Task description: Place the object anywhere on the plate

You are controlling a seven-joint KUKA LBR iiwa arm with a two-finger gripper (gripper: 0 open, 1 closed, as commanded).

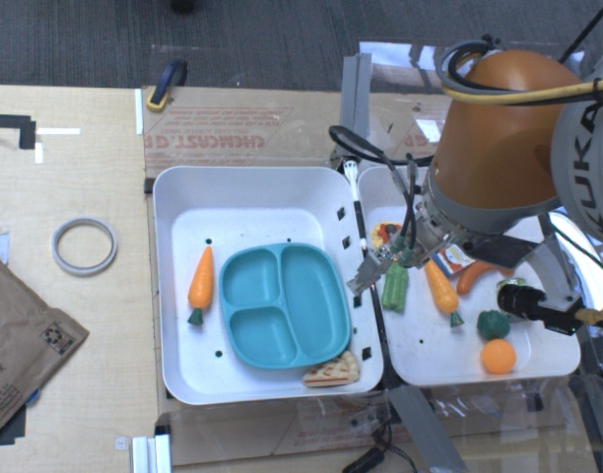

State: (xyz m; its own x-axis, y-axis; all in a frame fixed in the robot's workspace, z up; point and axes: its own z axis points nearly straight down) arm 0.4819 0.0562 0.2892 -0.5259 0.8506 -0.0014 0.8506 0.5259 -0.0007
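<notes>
Where the gripper (392, 260) grasps a green vegetable (394, 287), carrots (440, 288) crowd alongside; the plate (283, 304) lies left, beside a carrot (200, 281).

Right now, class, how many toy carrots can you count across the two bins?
2. One carrot lies in the left bin, left of the teal plate. The other carrot lies in the right bin, beside the gripper. The arm may hide more.

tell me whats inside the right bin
In the right bin: a green pickle, a carrot, an orange, a dark green piece and a reddish sausage. The arm covers the bin's back part.
</notes>
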